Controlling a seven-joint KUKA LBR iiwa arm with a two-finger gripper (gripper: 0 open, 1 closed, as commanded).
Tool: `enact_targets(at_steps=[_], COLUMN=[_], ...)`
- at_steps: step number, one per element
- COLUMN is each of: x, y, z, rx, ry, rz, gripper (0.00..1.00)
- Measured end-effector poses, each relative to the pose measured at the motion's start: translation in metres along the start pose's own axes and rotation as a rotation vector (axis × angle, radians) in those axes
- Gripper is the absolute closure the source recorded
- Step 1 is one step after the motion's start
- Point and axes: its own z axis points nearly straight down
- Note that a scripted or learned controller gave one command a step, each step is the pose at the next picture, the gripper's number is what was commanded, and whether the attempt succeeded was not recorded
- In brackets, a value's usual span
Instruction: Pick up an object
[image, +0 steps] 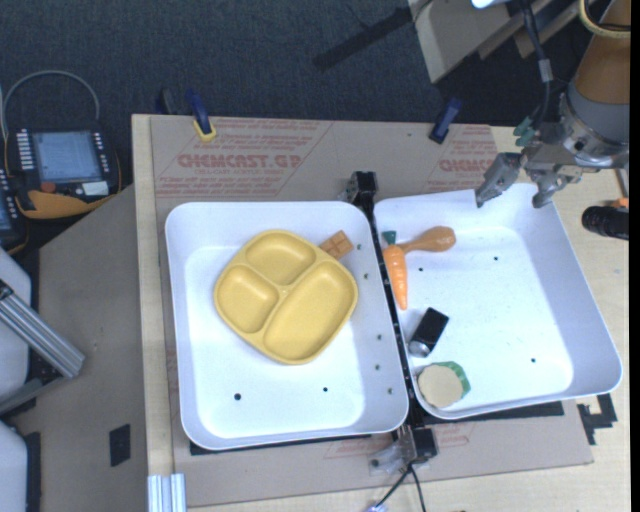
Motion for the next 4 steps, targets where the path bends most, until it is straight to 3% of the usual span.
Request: enact_targets(at_steps=[1, 2, 4], x=[0.0, 0.004, 0.004], y=[0.002, 0.008, 0.009], z=[-0.007, 0.054, 0.178], rx=[-0.012, -0.005, -0.012], ry=[-0.002, -0.001, -0.002], rz=[-0.003, -0.004, -0.003], gripper=[0.0, 0.0, 0.0])
